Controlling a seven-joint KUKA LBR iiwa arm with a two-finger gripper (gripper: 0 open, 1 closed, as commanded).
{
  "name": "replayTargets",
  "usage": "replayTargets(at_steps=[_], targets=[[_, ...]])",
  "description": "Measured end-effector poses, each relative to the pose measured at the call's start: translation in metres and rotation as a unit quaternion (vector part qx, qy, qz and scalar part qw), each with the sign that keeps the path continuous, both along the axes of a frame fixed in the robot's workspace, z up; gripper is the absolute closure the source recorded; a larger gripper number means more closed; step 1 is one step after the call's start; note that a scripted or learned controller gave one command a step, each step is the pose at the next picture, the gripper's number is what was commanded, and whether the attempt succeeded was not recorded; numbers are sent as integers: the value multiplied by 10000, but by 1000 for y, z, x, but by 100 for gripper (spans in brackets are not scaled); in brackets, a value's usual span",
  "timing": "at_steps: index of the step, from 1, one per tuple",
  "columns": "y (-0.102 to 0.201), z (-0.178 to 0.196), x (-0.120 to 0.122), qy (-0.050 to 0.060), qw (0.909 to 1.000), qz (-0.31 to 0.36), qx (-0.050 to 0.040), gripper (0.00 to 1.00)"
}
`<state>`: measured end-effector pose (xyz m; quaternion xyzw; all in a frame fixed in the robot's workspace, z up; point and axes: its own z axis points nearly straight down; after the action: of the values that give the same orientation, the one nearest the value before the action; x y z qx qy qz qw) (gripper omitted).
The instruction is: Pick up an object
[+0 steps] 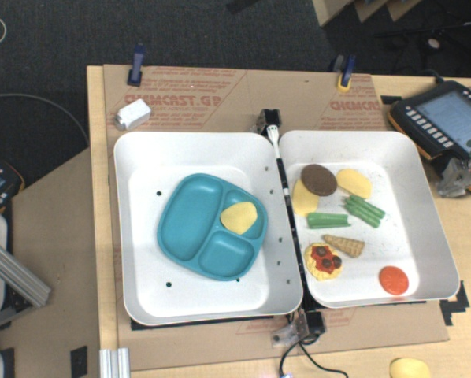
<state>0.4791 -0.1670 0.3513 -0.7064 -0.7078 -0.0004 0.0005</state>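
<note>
— Where to look for things to pick up?
— Mostly in the right bin [424, 211]. Near its far left, a brown round piece [320, 179], touching a yellow piece [302, 199] below it. Just right of the brown one, another yellow lump [354, 183].
— And in the middle?
— Two green sticks [328, 220], then a tan cone [347, 246] just beside a little pizza [324, 261]. Near the front right, a red round piece [393, 279], apart from the rest.
— Anything in the left bin [133, 211]?
— A blue plate [188, 227] with parts, and a pale yellow chip [239, 216] in the top right part.
— Claw open or shut? Holding something?
— Cannot tell.
— On the bench [220, 93] behind the bins?
— A small white box [133, 114].
</note>
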Motion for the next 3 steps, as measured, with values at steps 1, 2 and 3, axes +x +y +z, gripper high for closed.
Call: replayTargets(at_steps=[1,2,3], targets=[[-36,-46,-1,26,10000,-27,-1,100],[-34,-32,1,-20,10000,-12,-17,100],[-34,-21,2,-34,10000,-9,-26,100]])
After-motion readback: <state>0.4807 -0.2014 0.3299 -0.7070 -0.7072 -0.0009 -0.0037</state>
